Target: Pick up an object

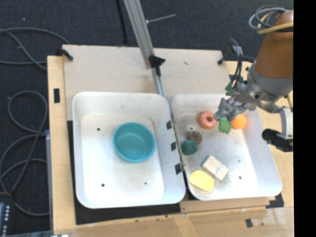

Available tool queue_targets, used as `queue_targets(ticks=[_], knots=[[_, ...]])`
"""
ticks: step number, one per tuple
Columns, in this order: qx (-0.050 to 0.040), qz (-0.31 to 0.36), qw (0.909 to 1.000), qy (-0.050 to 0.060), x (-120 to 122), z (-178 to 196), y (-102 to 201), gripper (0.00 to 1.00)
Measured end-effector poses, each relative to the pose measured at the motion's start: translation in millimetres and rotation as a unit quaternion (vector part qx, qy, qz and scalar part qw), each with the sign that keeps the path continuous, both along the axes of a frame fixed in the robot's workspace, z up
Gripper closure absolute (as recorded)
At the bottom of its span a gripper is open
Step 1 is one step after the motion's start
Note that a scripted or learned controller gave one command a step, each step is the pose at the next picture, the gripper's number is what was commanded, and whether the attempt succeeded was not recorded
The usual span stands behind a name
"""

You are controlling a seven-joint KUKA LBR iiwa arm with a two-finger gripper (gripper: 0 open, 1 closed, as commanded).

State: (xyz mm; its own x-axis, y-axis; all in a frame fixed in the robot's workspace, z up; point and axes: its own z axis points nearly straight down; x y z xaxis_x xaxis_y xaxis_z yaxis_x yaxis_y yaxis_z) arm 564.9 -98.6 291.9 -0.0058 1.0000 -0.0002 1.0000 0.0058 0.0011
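Seemingly upright, the green toy [225, 126] stands in the right bin [256, 181], long axis near vertical, between a pink ring [207, 120] and an orange ball [239, 122]. Directly above it, the gripper [227, 113] touches its top; its grasp cannot be told.

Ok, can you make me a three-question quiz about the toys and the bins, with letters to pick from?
1. Where is the blue bowl?
A. left bin
B. right bin
C. on the floor

2. What colour is the ball near the pincer?
A. purple
B. orange
C. white

3. How does the bowl stand?
A. upside down
B. on its side
C. upright, open side up

Answers: 1 A, it sits in the left bin. 2 B, it is orange. 3 C, its hollow faces up.
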Motion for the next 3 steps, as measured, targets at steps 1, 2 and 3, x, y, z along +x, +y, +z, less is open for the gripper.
queue_targets(ticks=[1, 2, 3], knots=[[-0.0004, 0.0, 1.0, 0.001, 6.2, -18.2, 45.4, 1.0], [0.0003, 0.001, 1.0, 0.0, 16.1, -18.6, 102.1, 1.0], [-0.0003, 0.0, 1.0, 0.002, 16.4, -37.3, 147.1, 1.0]])
